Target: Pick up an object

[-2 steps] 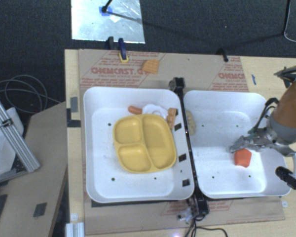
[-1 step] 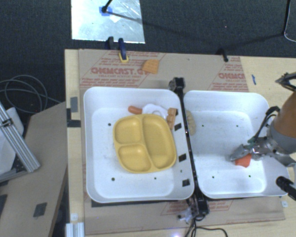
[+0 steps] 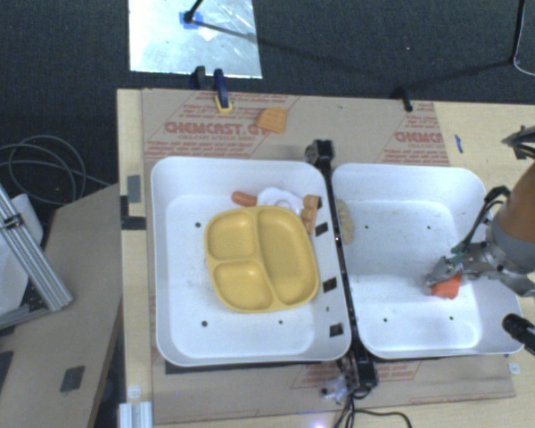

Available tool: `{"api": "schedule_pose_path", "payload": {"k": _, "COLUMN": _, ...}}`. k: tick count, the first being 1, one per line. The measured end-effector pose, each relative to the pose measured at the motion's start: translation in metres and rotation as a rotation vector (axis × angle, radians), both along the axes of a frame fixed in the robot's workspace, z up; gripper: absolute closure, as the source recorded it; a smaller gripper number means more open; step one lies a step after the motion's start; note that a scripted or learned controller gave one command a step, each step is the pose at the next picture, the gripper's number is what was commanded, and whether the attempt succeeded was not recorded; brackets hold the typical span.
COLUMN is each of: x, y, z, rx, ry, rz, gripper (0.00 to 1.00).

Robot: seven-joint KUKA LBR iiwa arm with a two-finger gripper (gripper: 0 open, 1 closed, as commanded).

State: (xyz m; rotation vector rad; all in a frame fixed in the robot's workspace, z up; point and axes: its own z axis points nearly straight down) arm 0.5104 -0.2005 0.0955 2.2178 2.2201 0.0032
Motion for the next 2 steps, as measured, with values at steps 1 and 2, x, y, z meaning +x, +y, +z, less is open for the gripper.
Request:
{"api": "schedule_pose_path", "payload": {"k": 1, "x": 0.054, "y": 0.081, "z": 0.029, "rx": 0.002, "ry": -0.003, "rz": 0.012, "gripper": 1.0}}
{"api": "schedule_pose_path", "payload": {"k": 2, "x": 0.078, "y": 0.167, "z": 0.093, "rx": 0.004, "ry": -0.005, "rz": 0.013, "gripper": 1.0}}
